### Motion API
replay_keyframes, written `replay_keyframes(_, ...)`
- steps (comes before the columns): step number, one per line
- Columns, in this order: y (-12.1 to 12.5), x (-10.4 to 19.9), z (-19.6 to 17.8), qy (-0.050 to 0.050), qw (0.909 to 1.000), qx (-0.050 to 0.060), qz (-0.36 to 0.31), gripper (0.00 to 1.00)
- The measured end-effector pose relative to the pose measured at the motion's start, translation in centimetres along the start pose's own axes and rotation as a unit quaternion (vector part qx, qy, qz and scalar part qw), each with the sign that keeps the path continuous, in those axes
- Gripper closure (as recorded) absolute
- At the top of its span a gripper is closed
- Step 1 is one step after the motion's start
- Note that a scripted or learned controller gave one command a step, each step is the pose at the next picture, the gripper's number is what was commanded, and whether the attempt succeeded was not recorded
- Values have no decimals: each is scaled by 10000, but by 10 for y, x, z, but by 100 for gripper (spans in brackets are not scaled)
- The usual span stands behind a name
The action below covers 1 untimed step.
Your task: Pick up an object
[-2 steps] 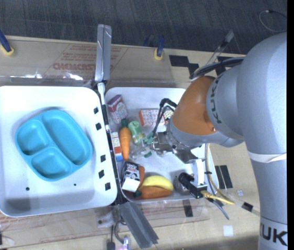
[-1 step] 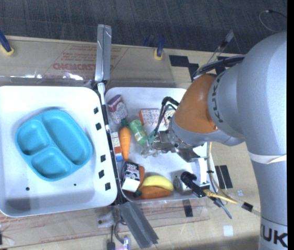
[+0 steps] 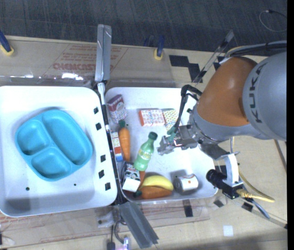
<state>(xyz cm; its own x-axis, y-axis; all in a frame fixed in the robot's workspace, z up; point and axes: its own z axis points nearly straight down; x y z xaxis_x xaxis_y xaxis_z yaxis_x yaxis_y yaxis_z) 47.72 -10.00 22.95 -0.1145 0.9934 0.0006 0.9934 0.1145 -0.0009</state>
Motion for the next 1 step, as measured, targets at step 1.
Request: replay_keyframes(1, 41, 66, 39, 5, 9962, 22, -874, 100)
